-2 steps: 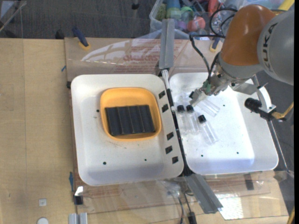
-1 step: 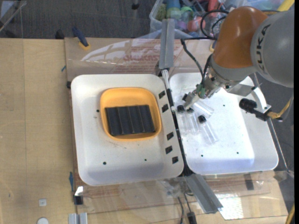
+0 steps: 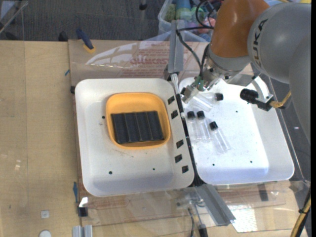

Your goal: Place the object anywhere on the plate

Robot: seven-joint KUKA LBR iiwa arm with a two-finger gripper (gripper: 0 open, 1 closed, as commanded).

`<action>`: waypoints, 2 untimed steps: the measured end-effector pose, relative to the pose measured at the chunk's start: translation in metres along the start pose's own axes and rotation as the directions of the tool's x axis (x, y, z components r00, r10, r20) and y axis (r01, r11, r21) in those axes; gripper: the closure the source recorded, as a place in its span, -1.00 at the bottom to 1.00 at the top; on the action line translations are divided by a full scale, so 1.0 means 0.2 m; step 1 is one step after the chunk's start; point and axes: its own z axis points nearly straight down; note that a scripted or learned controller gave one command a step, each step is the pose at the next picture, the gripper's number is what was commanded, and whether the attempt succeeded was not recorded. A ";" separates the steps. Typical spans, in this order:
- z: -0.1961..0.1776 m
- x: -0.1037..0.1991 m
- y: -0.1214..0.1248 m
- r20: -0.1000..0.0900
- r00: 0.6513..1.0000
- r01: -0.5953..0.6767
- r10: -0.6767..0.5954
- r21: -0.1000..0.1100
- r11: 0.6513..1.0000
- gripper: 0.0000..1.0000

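Orange plate (image 3: 138, 100) holds a dark ridged block (image 3: 137, 127) in left bin (image 3: 94, 172).

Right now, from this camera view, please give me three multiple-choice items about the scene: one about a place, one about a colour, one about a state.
1. Which bin holds the plate?
A. left bin
B. right bin
C. neither

2. What colour is the plate?
A. blue
B. orange-yellow
C. green

3. What lies on the plate?
A. nothing
B. a red cup
C. a dark ribbed slab

Answers:
1 A, the plate sits in the left bin.
2 B, its rim is orange-yellow.
3 C, the slab lies flat inside the rim.
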 end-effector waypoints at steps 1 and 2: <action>0.00 0.00 0.00 0.000 1.000 0.000 0.000 0.000 1.000 -1.00; 0.00 0.00 0.00 0.000 1.000 0.000 0.000 0.000 1.000 -1.00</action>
